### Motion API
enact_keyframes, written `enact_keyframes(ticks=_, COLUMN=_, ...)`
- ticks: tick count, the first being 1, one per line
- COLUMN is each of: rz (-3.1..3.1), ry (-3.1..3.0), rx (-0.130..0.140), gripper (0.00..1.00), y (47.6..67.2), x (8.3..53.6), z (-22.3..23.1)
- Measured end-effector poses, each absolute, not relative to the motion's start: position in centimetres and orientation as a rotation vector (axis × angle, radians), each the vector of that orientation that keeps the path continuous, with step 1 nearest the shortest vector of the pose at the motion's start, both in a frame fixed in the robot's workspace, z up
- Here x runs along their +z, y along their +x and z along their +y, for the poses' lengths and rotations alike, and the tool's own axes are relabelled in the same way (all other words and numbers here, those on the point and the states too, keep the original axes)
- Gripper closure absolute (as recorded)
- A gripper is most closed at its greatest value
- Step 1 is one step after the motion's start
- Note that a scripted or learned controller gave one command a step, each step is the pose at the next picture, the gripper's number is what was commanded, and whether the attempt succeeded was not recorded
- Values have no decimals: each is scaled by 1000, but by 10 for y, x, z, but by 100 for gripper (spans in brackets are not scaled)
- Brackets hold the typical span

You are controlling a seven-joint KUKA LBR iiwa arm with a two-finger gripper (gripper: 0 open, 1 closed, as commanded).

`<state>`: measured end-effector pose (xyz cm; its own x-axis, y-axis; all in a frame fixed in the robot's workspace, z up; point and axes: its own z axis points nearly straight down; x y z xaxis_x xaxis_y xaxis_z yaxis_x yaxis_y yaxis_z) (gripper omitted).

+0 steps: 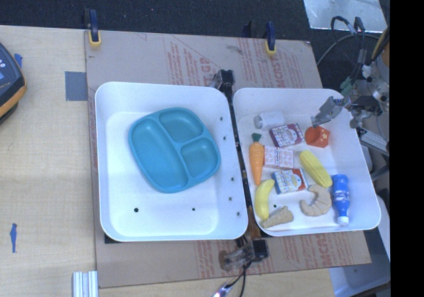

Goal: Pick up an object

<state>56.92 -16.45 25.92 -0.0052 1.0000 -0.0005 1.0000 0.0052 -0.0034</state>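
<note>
Under both bins (165, 229), red-lettered cardboard (199, 67), unreadable.

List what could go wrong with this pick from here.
1. The toys in the right bin lie packed together; closing on the corn may nudge the blue bottle or the cartons.
2. The gripper hovers near the bin's upper right corner by the red toy, so the wall may hinder it.

Hand (329, 111) grey metal, blocky, one flat angled finger plate visible. Behind it a cluster of grey and silver wrist parts with dark gaps. Black cables loop above the wrist. A sliver of orange at the upper right edge.
</note>
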Motion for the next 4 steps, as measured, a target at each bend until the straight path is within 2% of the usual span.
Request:
enact_keyframes(ticks=1, rz=-2225, ry=-2214, rx=4, gripper=0, y=508, x=108, z=-173)
enact_keyframes(ticks=2, rz=-2232, ry=-2222, rx=-5, gripper=0, y=479, x=95, z=-108)
enact_keyframes(ticks=4, rz=-2230, ry=-2229, rx=-2, gripper=0, y=479, x=95, z=-97)
